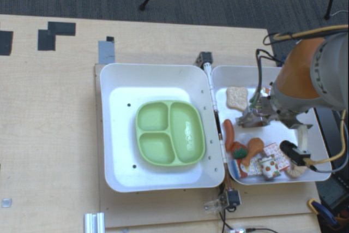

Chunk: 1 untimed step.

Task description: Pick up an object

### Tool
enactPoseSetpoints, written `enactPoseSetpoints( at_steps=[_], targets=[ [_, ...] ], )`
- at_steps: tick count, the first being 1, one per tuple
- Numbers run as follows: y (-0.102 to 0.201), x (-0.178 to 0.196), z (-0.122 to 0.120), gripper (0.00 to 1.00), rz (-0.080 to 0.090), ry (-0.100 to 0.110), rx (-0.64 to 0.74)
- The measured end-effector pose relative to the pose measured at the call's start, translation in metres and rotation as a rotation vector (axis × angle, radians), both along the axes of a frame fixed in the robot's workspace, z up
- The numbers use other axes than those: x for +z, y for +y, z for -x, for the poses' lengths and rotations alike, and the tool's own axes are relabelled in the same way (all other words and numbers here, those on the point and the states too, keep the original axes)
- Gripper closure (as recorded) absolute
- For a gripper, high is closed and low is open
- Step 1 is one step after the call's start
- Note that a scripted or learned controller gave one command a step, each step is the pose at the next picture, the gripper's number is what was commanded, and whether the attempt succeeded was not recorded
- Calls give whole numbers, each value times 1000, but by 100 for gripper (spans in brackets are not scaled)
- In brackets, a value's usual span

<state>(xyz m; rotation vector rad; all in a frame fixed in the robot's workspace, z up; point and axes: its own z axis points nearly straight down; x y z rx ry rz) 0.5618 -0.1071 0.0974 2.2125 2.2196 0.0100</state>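
Observation:
Several toy foods lie in the right bin (322,142): a pale cracker-like slice (237,98) at the back left, a red sausage (228,131) along the left wall, an orange drumstick (254,148), a small red and green piece (238,150), and a patterned box (271,163) at the front. My gripper (252,119) hangs low over the bin's middle. It is just right of the sausage, in front of the slice and behind the drumstick. Nothing is visibly held in it.
The left bin (117,117) holds a light green plate (170,132) with three compartments. A metal divider (212,101) runs between the bins. The grey and orange arm (302,73) covers the right bin's back right part. Cables (294,153) trail over the front right corner.

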Motion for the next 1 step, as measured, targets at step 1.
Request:
enactPoseSetpoints(
  at_steps=[1],
  targets=[
    [42, 106, -10, 100, -1, 5, 2]
  ],
)
